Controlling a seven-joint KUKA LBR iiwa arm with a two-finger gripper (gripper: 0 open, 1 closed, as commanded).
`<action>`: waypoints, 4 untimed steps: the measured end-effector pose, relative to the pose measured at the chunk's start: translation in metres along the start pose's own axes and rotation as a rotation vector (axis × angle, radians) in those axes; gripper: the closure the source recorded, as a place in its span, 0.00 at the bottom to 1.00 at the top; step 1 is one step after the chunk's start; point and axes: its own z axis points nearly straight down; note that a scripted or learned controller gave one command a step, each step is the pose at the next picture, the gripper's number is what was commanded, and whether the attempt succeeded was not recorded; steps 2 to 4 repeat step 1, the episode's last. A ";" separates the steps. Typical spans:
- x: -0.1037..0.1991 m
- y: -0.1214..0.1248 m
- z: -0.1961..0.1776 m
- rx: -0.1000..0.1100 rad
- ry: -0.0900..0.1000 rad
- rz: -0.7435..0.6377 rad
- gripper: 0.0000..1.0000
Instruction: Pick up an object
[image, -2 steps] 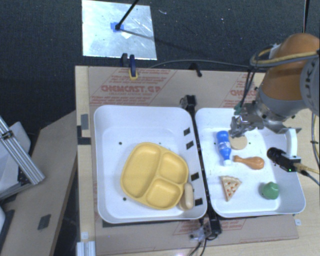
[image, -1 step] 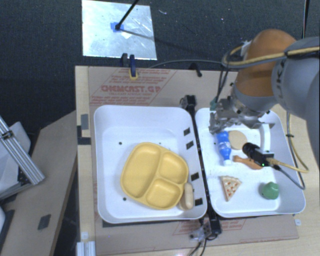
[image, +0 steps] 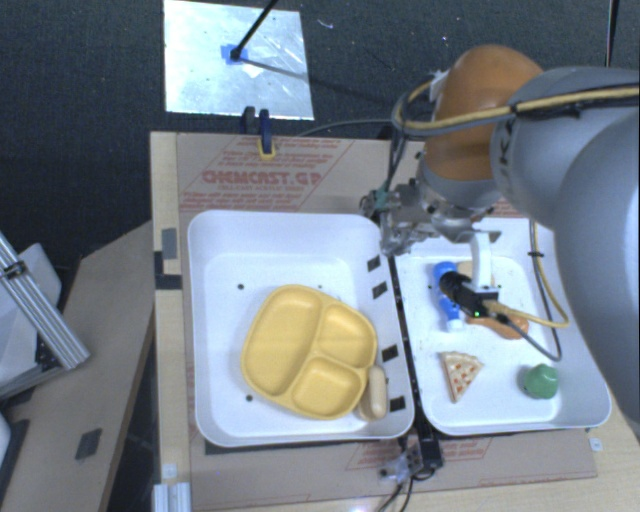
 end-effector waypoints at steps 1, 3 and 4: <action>0.048 0.026 -0.005 -0.002 0.001 0.001 1.00; 0.048 0.026 -0.005 -0.002 0.001 0.001 1.00; 0.048 0.026 -0.005 -0.002 0.001 0.001 1.00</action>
